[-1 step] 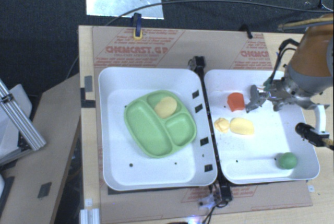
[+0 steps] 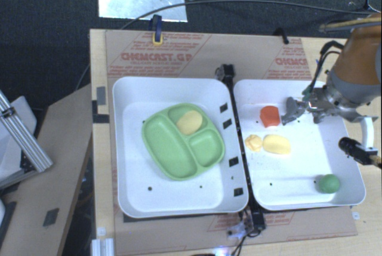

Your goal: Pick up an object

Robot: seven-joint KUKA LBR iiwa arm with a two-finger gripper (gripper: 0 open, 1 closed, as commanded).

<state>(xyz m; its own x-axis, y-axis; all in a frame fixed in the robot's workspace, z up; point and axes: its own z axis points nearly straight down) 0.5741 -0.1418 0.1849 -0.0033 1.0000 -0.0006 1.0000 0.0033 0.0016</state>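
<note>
A cardboard-covered desk (image 2: pixel 179 52) carries two shallow white bins. The left bin (image 2: pixel 128 129) holds a green divided plate (image 2: pixel 173 150) with a yellow piece (image 2: pixel 190 122) in one compartment. In the right bin (image 2: pixel 298 183) lie an orange block (image 2: pixel 270 116), a yellow lemon-like object (image 2: pixel 276 144), a small pale yellow bit (image 2: pixel 254 142) and a green ball (image 2: pixel 327 183). The gripper (image 2: pixel 292 111) hovers just right of the orange block; whether it is spread or pressed together I cannot tell. Centring over the block before descending would likely serve best.
</note>
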